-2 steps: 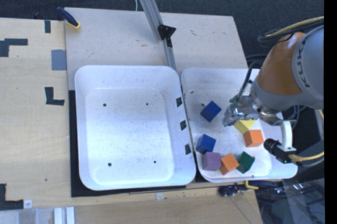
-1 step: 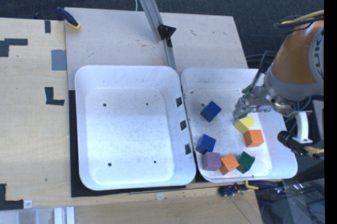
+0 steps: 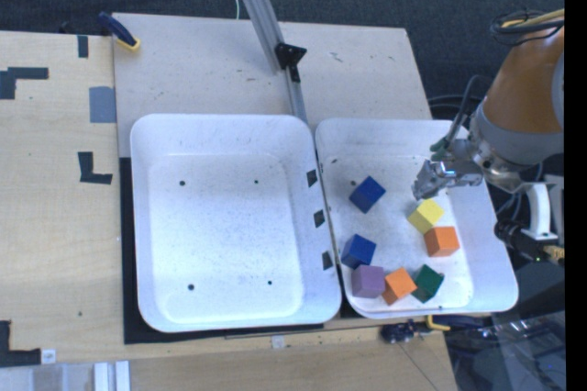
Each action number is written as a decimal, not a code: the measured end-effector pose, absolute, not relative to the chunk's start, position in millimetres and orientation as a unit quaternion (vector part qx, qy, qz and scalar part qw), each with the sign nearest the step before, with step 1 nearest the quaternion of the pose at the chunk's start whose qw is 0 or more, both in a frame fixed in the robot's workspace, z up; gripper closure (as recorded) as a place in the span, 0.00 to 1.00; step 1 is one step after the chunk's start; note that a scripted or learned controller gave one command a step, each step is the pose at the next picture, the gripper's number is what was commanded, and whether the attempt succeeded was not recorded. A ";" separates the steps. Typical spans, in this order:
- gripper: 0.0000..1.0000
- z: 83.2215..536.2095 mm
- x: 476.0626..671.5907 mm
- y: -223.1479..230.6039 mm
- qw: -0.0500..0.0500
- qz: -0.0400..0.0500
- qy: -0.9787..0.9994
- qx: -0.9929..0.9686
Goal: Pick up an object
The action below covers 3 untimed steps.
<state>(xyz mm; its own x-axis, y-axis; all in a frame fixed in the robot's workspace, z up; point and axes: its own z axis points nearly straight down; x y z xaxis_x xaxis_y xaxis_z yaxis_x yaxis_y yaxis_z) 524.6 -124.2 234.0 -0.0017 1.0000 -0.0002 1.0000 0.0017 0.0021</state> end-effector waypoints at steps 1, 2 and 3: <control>1.00 224.0 539.4 -74.8 -0.001 0.000 0.709 0.705; 1.00 227.6 560.2 -35.6 -0.001 0.000 0.709 0.705; 1.00 218.2 577.5 14.4 -0.001 0.000 0.709 0.705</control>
<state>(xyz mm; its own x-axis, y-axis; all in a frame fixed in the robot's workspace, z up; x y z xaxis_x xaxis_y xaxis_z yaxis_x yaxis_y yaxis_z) 577.5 14.4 218.2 -0.0064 1.0000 0.0010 1.0000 0.0064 -0.0020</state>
